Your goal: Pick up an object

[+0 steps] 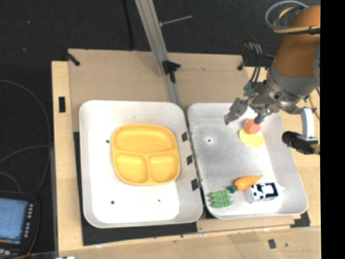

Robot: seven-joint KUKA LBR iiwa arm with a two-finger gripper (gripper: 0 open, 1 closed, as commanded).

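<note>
Approach step: claw [247, 115] spread open, hovering just above pink-topped yellow toy [251, 133] in right bin [215, 144]. Next: descend, clench.

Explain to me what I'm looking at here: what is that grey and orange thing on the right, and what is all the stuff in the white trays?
This is one picture from a camera fixed above a workbench, looking down at a slant. The grey and orange thing is a robot arm reaching in from the right. At its end is a gripper with two fingers, spread apart and holding nothing.

On the bench lie two shallow white bins. The left bin holds a yellow divided plate. The right bin holds small toys: a pink and yellow piece just under the gripper, and near the front edge an orange carrot, a green leafy piece and a black and white block.

The arm's job is to pick up one object.
</note>
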